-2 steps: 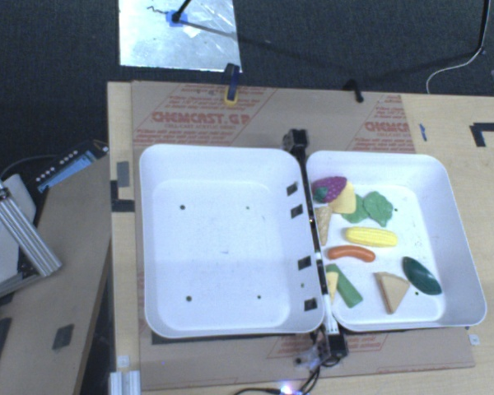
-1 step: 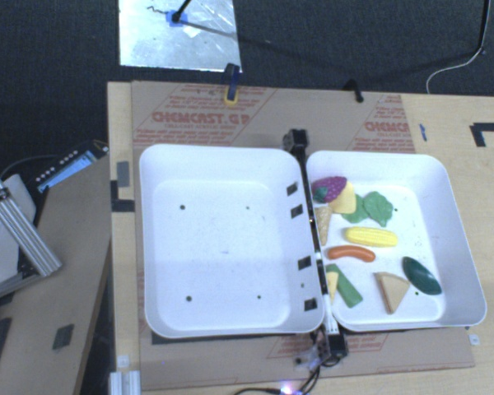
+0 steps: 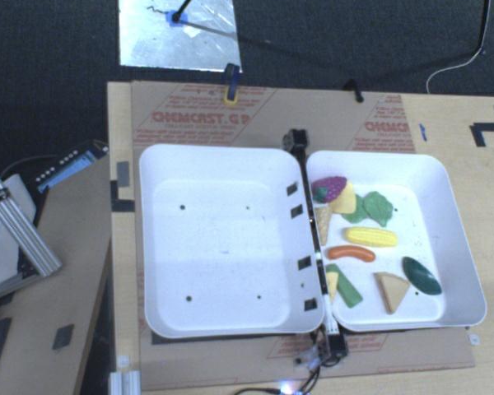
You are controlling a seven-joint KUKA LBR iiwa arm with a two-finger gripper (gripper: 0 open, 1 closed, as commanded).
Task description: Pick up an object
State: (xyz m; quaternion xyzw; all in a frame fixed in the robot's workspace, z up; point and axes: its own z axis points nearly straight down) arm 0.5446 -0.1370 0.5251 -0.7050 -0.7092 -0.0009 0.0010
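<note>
This is a robotics lab test cell, not a home or shop. A desk (image 3: 445, 118) is covered with printed cardboard (image 3: 198, 113), and two white bins (image 3: 222, 159) sit on it side by side, joined by black clips along their shared edge. The right bin holds plastic toy food (image 3: 370, 237), the kind used as grasping props. Dark carpet (image 3: 49, 39) lies beyond the desk, with a shiny metal sheet (image 3: 148, 23) on it, and cables (image 3: 457, 64) trail across. An aluminium frame bar (image 3: 20, 229) and a small electronic unit (image 3: 66, 167) stand at the left.
</note>
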